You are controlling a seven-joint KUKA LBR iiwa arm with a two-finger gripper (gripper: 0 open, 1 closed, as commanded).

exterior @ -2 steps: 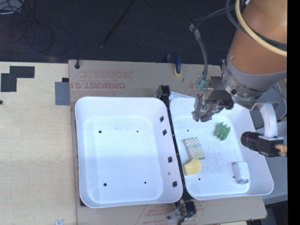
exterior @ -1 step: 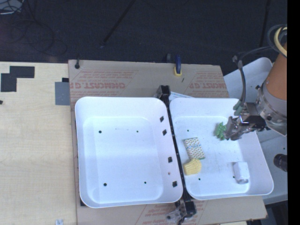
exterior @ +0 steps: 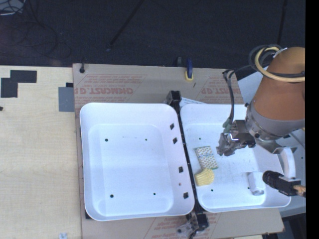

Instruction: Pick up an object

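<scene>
In the right bin (exterior: 234,203) lie a small patterned pale green pad (exterior: 206,157) and, just in front of it, a yellow lump (exterior: 204,177). A short whitish cylinder (exterior: 255,183) rests near the bin's front right corner. My gripper (exterior: 227,146) hangs over the right bin's middle, just right of the patterned pad and slightly behind it. I see nothing held in it.
The left bin (exterior: 89,158) sits beside the right one, with a black clipped divider (exterior: 180,153) running between them. Both rest on a cardboard sheet (exterior: 124,86). The arm's orange-brown body (exterior: 281,91) looms over the right bin's far right side.
</scene>
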